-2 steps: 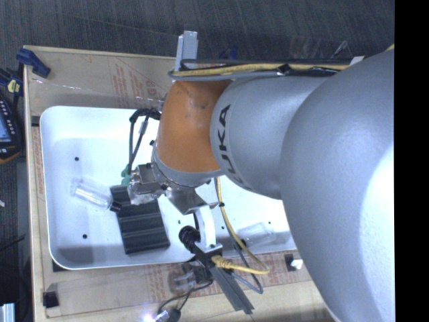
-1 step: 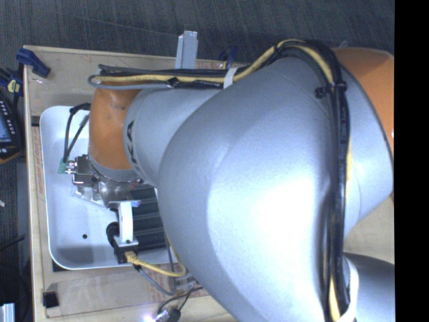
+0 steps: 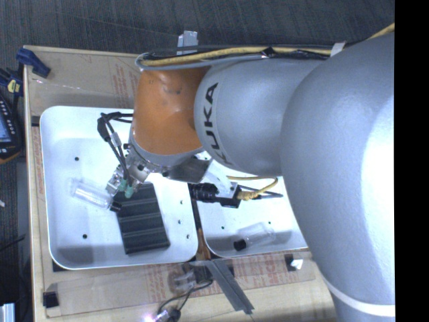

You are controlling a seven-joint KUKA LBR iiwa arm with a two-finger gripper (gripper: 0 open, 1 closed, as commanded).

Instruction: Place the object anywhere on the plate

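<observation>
Arm's claw (image 3: 123,185) is hovering in the left bin (image 3: 53,153), can't tell its grip. Clear plastic thing (image 3: 89,194) is lying at its 9 o'clock, ribbed black plate (image 3: 143,221) at 5. Nothing's placed yet.

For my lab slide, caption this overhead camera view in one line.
KUKA arm lowers its claw into the left bin, between a clear plastic piece and a ridged black plate.

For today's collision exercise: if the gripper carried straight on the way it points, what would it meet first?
Probably the clear plastic object, lying just down-left of the gripper in the left bin; depth is unclear, so it could meet the bin floor first.
</observation>
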